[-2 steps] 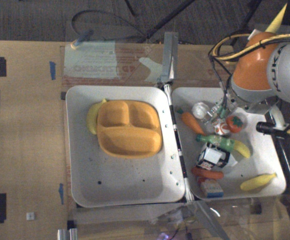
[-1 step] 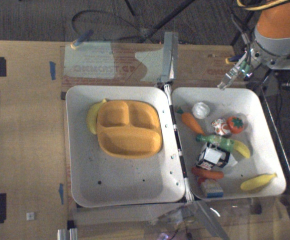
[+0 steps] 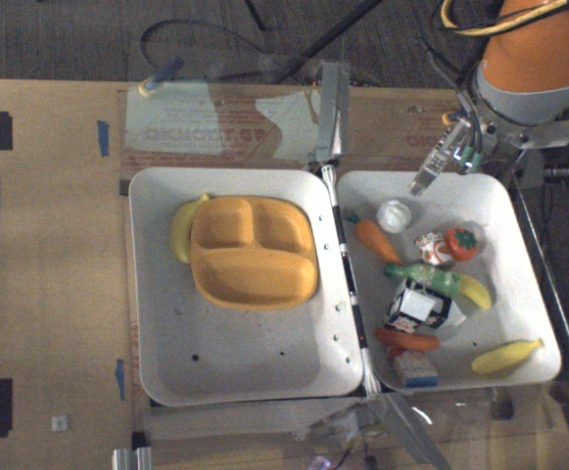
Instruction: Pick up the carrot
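In the left bin (image 3: 157, 360) an orange tray (image 3: 255, 251) lies over a yellow banana (image 3: 181, 231) at its left edge. The right bin (image 3: 529, 262) holds the carrot (image 3: 376, 241) near its left wall, lying slanted, just below a white cup (image 3: 395, 214). Right of it sit a tomato (image 3: 463, 243), a green bottle (image 3: 426, 277), a carton (image 3: 419, 308) and a second banana (image 3: 505, 356). My gripper (image 3: 428, 178) hangs over the bin's upper rim, above the cup and apart from the carrot; whether my jaws are spread or pressed together I cannot tell.
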Available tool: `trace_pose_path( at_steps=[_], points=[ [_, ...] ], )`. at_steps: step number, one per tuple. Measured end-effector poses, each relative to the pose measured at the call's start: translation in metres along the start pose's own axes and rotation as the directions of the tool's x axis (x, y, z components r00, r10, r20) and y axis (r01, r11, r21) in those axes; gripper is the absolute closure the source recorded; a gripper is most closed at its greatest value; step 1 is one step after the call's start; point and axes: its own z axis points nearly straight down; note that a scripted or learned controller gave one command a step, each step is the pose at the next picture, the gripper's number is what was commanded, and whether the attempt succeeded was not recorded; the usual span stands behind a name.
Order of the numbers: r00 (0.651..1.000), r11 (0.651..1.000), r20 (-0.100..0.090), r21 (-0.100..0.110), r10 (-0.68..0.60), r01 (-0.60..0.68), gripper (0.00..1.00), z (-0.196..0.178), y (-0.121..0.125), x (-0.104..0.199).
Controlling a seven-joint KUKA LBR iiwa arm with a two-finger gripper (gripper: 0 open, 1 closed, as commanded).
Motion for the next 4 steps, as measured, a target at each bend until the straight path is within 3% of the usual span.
trace_pose_path(
  at_steps=[1, 2, 3, 4],
  points=[
    [0.995, 0.995, 0.007, -0.003, -0.097, 0.097, 1.0, -0.031, -0.017, -0.048],
    [0.804, 0.804, 0.009, -0.001, -0.595, 0.595, 1.0, -0.034, -0.025, -0.054],
    [0.747, 0.747, 0.002, -0.001, -0.665, 0.665, 1.0, 0.002, -0.005, -0.023],
    [0.515, 0.515, 0.01, 0.002, -0.857, 0.857, 1.0, -0.013, -0.013, -0.05]
  ],
)
